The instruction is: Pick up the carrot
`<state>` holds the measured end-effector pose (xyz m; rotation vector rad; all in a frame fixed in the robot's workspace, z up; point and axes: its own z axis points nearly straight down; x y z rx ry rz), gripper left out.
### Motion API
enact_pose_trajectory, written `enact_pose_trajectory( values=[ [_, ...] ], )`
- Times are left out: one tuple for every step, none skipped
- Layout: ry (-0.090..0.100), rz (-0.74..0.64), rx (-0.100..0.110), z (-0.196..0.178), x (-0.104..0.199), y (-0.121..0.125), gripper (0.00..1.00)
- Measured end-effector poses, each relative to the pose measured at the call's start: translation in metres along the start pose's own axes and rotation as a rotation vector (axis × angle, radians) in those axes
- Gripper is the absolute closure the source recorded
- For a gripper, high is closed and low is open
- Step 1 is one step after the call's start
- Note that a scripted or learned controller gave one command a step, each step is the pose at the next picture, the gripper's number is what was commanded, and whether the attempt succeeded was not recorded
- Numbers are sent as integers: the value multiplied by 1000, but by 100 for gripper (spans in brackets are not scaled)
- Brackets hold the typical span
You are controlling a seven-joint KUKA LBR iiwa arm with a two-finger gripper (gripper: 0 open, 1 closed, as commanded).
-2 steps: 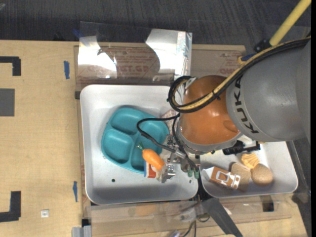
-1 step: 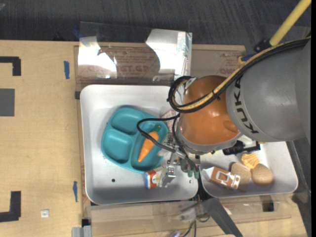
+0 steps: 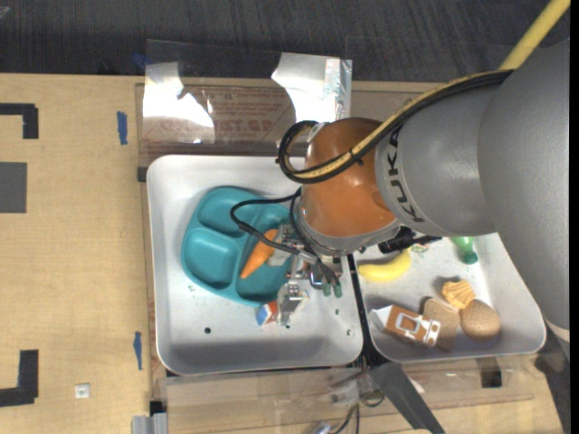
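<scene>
Over the left bin (image 3: pixel 172 333), seen from the fixed overhead camera, the grey arm (image 3: pixel 488 161) reaches in from the right, its orange band (image 3: pixel 342 188) sitting above the bin's right half. Below the band the gripper (image 3: pixel 291 298) points down toward the bin floor, its tip just beside a small red, white and blue object (image 3: pixel 266 314). Whether it is released or clenched cannot be told, as wrist hardware and cables clutter that spot. The carrot (image 3: pixel 257 255) lies on a teal divided tray (image 3: pixel 217 247), at the tray's right side, tilted, its upper end tucked under the wrist. It appears to rest apart from the gripper tip, nothing gripping it. The right bin (image 3: pixel 520 297) holds a banana (image 3: pixel 386 268), a green item (image 3: pixel 465 249), a brown box (image 3: pixel 412 325) and what may be bread pieces (image 3: pixel 470 310).
</scene>
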<state>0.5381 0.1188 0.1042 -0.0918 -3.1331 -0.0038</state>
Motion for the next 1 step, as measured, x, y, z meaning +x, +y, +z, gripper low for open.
enact_pose_trajectory(
  values=[
    [21,125,27,1,-24,34,0]
  ],
)
